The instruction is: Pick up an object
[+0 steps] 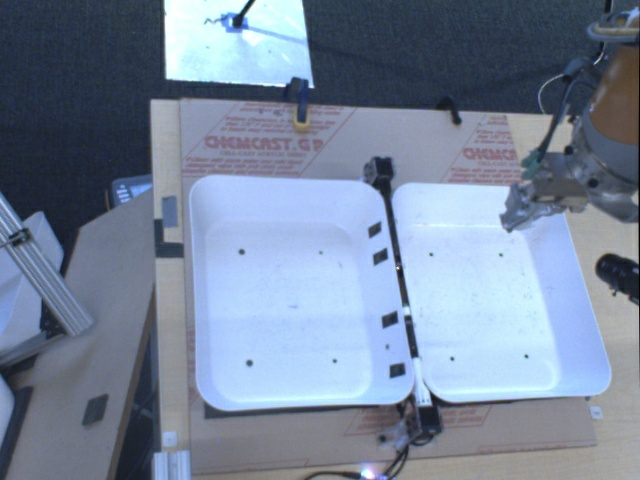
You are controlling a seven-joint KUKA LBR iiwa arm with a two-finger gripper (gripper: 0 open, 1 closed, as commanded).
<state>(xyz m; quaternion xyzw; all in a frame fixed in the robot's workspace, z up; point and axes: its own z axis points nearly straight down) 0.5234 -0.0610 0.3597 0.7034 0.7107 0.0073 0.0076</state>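
Hovering over the far right corner of the right bin [560, 368], the hand [522, 213] hangs at the end of the arm [610, 118], which comes in from the right side. Nothing can be seen between its tips, and whether they are apart or together cannot be told from this slant.

Both bins look bare. The left bin [215, 368] shows a white floor with a few small dark dots, and the right bin shows the same; these dots read as holes or marks in the plastic, not as loose things. So no object to pick can be made out on either floor, and where the task's thing lies cannot be said from here.

The bins sit side by side on a brown board [260, 143] atop the counter [110, 268], joined along a dark hinge strip [395, 288]. A pale sheet [235, 28] lies on the dark floor beyond.

By judgement, the step in hand is the search or approach: the hand is raised, not yet down at any target. The next move calls for a target first. If one lies hidden under the hand, the need is a straight descent there, clear of the bin wall, with the tips spread before closing.
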